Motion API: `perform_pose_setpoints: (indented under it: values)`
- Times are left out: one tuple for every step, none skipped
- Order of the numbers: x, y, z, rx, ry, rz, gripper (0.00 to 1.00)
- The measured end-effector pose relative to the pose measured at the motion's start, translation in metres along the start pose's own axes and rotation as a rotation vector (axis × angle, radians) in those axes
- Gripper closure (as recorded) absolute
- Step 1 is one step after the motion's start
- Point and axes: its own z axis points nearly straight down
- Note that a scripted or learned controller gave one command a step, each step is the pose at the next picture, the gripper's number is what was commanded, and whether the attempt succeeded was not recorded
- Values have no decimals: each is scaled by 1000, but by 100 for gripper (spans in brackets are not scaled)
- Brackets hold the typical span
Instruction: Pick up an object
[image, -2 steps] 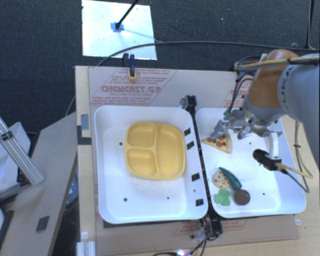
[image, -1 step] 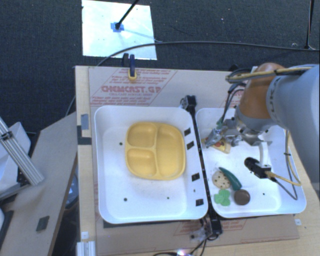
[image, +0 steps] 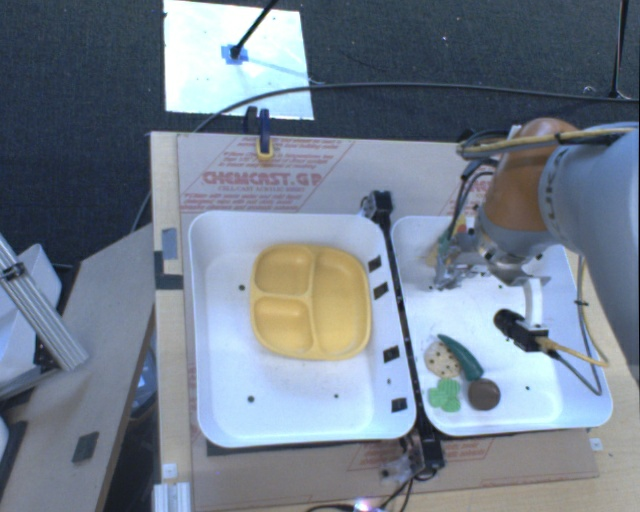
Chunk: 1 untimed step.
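Observation:
My gripper (image: 447, 268) hangs low over the upper left part of the right bin (image: 560, 400), below the grey arm and its orange band (image: 520, 190). Nothing shows in it. Several small objects lie near that bin's front left corner, well below the gripper: a dark green pod-shaped piece (image: 462, 354), a tan speckled cookie (image: 439, 360), a light green leafy piece (image: 445, 397) and a brown round piece (image: 484, 394).
A yellow divided plate (image: 310, 300) lies in the middle of the left bin (image: 230, 400). A black fitting with a yellow cable (image: 520, 331) juts from the arm over the right bin. The black divider (image: 395, 310) separates the bins.

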Motion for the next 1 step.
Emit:
perform_pose_setpoints:
  values:
    - [-10, 5, -53, -4, 1, 2, 100]
